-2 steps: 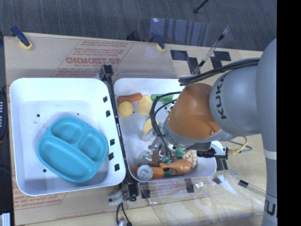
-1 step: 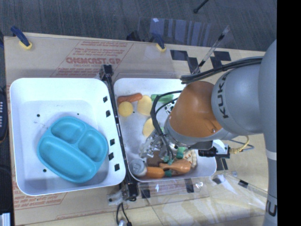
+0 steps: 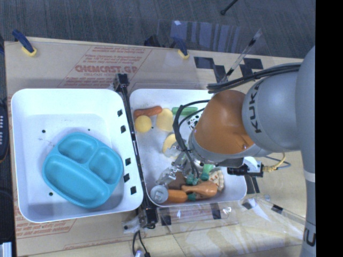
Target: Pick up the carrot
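Camera view: carrot (image 3: pixel 202 189) orange, lying near right bin's front wall; hand (image 3: pixel 181 171) state unclear.

A cardboard-covered bench (image 3: pixel 80 63) stands on dark grey carpet (image 3: pixel 107 9); blue clamps (image 3: pixel 24 43) grip its far edge.

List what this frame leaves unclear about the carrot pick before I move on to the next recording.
- Gripper: the orange wrist band overhangs it, so its finger state is unreadable.
- Carrot: it lies in a tight heap at the right bin's near edge; any contact with the gripper cannot be judged.
- Green item: partly hidden behind the arm.
- Right bin's far right side: covered by the arm.
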You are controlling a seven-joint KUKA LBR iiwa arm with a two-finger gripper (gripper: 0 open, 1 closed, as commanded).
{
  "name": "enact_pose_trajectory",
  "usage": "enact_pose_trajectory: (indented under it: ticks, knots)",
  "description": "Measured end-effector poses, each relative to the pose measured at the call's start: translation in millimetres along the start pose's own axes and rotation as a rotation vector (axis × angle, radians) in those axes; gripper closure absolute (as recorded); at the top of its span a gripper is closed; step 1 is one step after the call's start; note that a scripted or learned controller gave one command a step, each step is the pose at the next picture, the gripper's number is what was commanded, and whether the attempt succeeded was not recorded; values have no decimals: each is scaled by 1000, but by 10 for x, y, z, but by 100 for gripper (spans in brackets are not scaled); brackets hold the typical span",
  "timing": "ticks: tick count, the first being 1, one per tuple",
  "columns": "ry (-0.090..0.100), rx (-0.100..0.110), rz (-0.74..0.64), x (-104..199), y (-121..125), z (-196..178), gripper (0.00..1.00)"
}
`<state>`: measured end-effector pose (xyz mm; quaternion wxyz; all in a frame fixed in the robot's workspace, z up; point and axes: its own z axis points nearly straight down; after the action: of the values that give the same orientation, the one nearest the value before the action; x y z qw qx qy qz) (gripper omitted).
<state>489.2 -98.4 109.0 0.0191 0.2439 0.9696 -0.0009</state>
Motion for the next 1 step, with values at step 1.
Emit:
enact_pose_trajectory:
  ticks: [1]
  knots:
    - [37, 13, 181, -646, 201, -61, 0]
